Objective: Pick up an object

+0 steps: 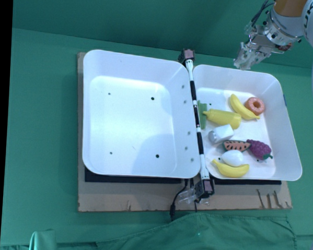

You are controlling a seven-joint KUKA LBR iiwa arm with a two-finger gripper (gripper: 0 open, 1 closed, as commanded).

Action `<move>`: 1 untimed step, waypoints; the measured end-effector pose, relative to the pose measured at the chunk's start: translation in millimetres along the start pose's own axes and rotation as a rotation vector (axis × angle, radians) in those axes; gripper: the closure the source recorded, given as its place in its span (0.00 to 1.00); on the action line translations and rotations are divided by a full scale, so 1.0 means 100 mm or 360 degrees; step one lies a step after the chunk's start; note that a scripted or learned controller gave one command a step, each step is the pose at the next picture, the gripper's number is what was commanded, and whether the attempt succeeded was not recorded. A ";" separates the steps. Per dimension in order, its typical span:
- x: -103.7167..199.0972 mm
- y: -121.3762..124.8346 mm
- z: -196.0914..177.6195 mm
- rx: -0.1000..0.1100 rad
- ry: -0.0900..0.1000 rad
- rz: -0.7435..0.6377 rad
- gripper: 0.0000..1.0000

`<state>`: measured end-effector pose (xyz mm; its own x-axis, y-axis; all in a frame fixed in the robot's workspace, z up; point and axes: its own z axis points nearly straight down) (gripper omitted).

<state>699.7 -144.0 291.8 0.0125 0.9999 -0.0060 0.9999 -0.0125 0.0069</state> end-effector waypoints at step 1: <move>0.18 -0.03 -1.08 -0.0019 0.0004 -0.0019 1.00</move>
<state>696.1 -125.6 399.9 0.0008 1.0000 -0.0039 0.9998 -0.0008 0.0187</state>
